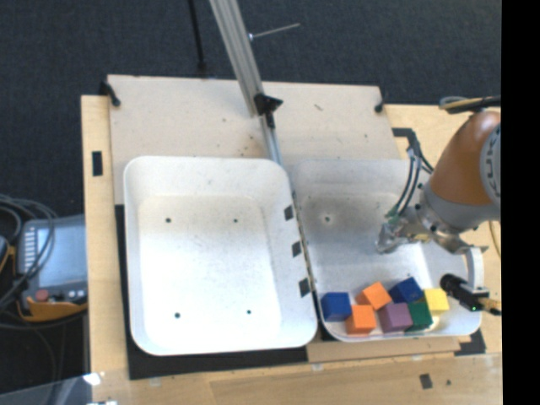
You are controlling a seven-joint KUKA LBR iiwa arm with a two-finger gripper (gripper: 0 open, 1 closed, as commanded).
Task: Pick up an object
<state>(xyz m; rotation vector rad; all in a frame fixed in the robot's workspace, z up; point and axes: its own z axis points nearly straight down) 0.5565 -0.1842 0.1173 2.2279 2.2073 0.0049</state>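
Several small blocks lie bunched at the front of the right bin: a blue block, an orange block, a second orange block, a purple block, a dark blue block, a green block and a yellow block. My gripper hangs low over the middle of the right bin, behind the blocks and apart from them. Nothing is seen in its grasp.
The left bin stands beside the right one, their rims meeting at the centre. A slanted metal rail rises from behind the bins. A pendant with cables lies off the bench at left.
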